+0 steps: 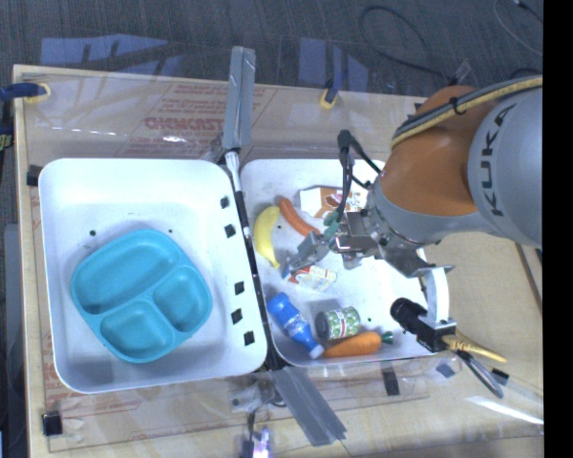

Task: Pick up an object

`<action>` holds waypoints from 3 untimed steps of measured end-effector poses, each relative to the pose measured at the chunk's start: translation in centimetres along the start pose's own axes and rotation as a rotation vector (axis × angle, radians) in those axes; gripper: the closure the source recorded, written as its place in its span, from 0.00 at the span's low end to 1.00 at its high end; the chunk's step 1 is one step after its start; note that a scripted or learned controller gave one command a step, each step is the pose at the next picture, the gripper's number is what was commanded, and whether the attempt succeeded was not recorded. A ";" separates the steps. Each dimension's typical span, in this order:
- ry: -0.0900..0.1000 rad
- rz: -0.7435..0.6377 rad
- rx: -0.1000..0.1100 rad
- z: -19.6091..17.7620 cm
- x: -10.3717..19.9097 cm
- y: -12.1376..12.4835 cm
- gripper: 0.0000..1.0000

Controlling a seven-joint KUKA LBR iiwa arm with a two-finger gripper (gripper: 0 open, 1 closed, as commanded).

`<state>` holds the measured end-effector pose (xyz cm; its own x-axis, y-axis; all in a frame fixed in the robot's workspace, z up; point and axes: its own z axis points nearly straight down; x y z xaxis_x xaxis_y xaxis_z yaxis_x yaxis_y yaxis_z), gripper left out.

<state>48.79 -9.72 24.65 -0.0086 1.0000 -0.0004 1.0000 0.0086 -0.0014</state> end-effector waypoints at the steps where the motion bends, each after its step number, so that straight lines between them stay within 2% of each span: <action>1: -0.001 -0.063 0.002 6.5 -1.8 8.2 0.00; 2: -0.004 -0.189 -0.014 14.7 -3.1 14.0 0.00; 3: -0.006 -0.192 -0.017 13.7 -3.2 14.1 1.00</action>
<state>62.85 -12.78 10.90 -0.1994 0.9799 -0.0078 0.9798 0.1995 0.0148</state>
